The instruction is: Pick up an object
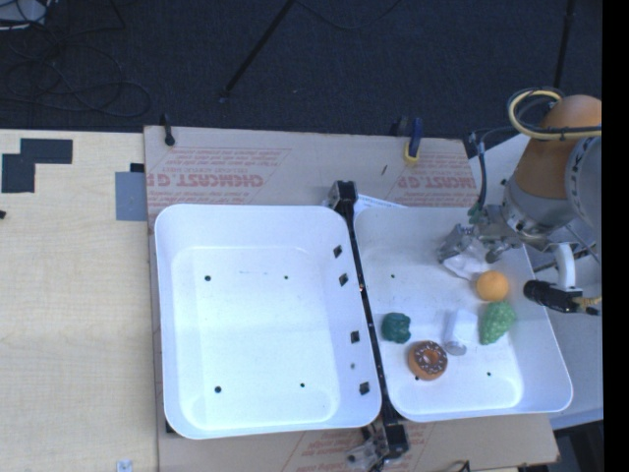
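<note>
- Grey and orange-banded, the arm reaches in from the right and hangs over the far right part of the right bin.
- Its gripper sits low above a pale, crumpled white object on the bin floor; whether anything lies between the fingers cannot be told at this size and angle.
- An orange ball lies just near and to the right of the gripper, the closest clear candidate for a pick.
- A green leafy piece lies nearer again, just below the ball, its long axis running roughly far to near.
- A small whitish cylinder sits beside the green piece on its left, hard to read against the white floor.
- A brown ring doughnut lies nearest the viewer, and a dark green lump lies to its far left, close to the divider between the bins.
- The left bin lies well apart from the gripper.
- My judgement: the move turns on the white object lying directly under the tool, so a straight descent would serve; the ball would need a short shift nearer and right.
- Risk, as I judge it: a round ball may roll from a pinch, and pale things are easy to miss.
</note>
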You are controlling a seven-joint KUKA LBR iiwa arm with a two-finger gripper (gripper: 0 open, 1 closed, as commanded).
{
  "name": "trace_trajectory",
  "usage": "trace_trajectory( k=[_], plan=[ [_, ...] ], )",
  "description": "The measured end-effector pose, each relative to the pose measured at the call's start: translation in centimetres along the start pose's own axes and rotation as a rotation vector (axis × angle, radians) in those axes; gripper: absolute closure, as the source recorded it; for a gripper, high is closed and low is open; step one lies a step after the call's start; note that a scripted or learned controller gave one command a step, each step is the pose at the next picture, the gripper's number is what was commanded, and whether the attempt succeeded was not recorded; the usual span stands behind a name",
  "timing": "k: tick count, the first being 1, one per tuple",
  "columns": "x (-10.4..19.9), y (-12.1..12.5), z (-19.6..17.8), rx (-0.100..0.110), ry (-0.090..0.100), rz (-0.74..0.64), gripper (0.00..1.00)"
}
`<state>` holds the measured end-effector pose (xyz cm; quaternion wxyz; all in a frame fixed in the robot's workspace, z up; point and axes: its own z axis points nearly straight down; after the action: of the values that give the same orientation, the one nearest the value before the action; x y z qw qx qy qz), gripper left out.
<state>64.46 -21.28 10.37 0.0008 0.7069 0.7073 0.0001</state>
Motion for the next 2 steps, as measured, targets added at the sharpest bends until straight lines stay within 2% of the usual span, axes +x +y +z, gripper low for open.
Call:
trace_trajectory(
  k=[1, 2],
  plan=[
    [0.0, 0.0, -0.5, 0.0, 0.0, -0.001, 0.0],
    [4.5, 0.3, -19.4, -0.016, -0.002, -0.005, 0.0]
  ],
)
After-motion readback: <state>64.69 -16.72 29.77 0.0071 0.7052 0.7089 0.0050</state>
